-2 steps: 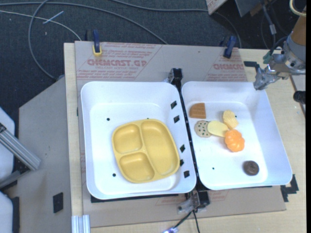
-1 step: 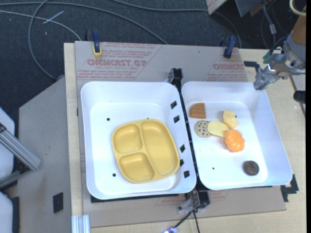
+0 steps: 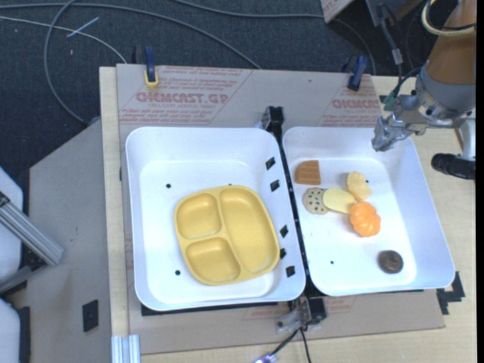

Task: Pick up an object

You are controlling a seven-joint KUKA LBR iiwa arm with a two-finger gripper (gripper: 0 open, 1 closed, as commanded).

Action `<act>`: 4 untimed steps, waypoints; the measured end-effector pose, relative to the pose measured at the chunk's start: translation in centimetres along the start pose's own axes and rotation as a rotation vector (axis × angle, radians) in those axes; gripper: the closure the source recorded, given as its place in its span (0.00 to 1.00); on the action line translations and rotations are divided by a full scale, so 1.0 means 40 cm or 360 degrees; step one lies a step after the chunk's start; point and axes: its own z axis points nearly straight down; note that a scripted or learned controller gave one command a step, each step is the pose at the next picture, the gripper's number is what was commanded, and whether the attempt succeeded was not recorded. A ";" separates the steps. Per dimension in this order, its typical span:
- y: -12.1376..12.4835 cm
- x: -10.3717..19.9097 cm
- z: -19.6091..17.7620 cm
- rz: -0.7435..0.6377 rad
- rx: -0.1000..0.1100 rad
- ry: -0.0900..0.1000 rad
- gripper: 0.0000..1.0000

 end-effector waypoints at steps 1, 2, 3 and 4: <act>-0.030 0.116 0.011 -0.0001 -0.0001 0.0001 1.00; -0.096 0.239 -0.018 -0.0001 -0.0001 0.0001 1.00; -0.127 0.382 -0.047 -0.0004 -0.0002 0.0003 1.00; -0.165 0.485 -0.056 -0.0001 0.0000 0.0000 1.00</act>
